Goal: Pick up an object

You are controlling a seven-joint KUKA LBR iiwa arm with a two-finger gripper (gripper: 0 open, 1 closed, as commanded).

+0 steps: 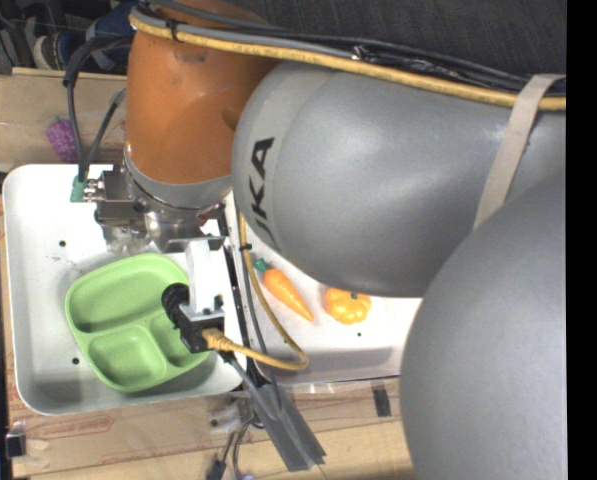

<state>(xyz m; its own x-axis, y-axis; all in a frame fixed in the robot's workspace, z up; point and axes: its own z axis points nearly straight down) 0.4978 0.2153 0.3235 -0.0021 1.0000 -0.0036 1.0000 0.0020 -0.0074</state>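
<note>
A green divided plate (128, 333) lies in the left bin (23, 268), toward its front. An orange carrot (286, 293) and a yellow-orange pepper (347, 306) lie in the right bin (378, 353), partly under the arm. The grey arm with its orange band (178, 98) fills the upper and right part of the view. Its wrist comes down over the back of the left bin, and the gripper (143, 230) sits just behind the plate's far rim. The arm's body hides the fingers.
A purple object (61, 138) lies on the wooden bench behind the left bin. A black connector with a yellow cable (193, 328) hangs over the plate's right edge. The divider between the bins (240, 298) runs under the arm.
</note>
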